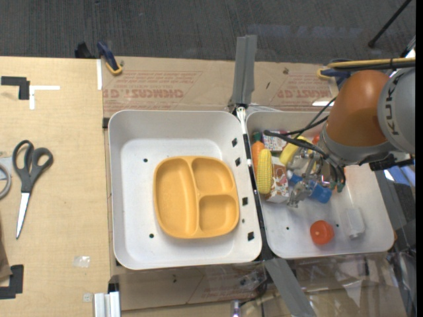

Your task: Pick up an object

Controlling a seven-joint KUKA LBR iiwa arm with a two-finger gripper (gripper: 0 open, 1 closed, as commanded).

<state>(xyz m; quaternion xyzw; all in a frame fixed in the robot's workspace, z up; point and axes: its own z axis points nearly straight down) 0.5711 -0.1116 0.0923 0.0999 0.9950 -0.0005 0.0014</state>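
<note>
Holding yellow tray [195, 206], left bin [125, 197]

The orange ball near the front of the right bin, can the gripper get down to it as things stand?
Probably yes. The orange ball lies alone on bare bin floor, apart from the clutter where the gripper is, with nothing over it.

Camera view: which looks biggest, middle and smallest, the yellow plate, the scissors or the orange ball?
1. Yellow divided plate, in the left bin: clearly the largest.
2. Scissors, on the bench to the left: long but thin.
3. Orange ball, in the right bin: the smallest.
</note>
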